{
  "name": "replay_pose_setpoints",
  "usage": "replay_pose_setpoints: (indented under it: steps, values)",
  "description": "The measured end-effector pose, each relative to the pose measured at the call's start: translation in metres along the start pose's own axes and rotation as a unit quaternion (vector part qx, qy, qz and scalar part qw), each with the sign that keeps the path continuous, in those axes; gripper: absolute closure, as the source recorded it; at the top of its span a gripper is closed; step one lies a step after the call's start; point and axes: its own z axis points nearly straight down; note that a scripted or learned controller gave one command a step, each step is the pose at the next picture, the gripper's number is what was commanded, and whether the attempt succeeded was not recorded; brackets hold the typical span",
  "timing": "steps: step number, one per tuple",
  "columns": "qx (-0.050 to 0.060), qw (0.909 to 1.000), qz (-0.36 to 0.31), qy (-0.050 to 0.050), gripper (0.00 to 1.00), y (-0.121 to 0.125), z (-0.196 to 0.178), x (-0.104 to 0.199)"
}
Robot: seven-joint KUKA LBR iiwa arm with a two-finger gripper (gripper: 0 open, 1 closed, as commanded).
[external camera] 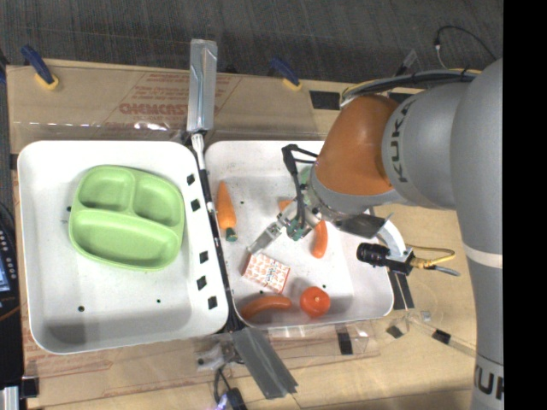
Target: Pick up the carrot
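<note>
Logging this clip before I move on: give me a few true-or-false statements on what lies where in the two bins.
1. The green tray lies in the left bin. True.
2. The carrot lies on the green tray. False: it is in the right bin, near the divider.
3. The gripper is over the right bin. True.
4. The patterned card is in the left bin. False: right bin.
</note>
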Motion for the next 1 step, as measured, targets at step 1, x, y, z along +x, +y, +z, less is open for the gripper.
replay_pose_setpoints:
  steps: [1]
  values:
    - [-0.001, 0.9942, 0.107, -0.002, 0.00, -0.0154, -0.0828, -0.0918]
